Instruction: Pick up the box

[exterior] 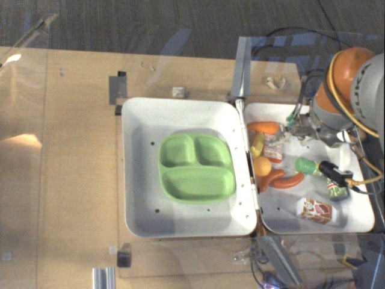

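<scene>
Box point(316, 210) lies flat near front of the right bin point(361, 224), long axis roughly left-right. Hand point(296, 124) sits at bin's back, box well toward the front-right. Hand's opening: cannot tell.

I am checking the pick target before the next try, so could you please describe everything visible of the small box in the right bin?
The small white and red printed carton box lies flat on its side, tilted slightly, near the front edge of the right shallow white bin. It looks like cardboard, with red patterning on its faces and a pale end. It rests on the bin floor, apart from the neighbouring items, and nothing grips it.
</scene>
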Controlling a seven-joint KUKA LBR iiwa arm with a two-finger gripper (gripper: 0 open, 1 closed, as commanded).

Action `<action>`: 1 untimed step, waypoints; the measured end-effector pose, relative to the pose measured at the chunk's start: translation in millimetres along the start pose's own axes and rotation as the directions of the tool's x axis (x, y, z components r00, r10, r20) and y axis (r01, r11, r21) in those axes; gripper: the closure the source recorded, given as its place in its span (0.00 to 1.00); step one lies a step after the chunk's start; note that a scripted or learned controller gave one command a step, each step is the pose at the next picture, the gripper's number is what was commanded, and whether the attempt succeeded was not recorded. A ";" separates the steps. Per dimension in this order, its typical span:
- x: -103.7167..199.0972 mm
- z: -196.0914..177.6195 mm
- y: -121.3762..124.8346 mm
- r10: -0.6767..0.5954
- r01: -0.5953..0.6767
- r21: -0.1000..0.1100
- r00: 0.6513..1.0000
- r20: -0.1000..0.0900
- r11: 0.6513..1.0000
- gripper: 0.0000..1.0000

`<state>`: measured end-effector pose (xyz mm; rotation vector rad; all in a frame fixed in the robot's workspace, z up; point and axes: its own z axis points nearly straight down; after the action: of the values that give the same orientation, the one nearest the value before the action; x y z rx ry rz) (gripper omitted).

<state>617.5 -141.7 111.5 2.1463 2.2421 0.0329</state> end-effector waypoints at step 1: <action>28.5 7.2 -26.1 -0.125 0.125 -0.007 0.992 0.009 0.992 0.00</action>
<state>590.5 -114.5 102.9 1.9932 2.3624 0.0283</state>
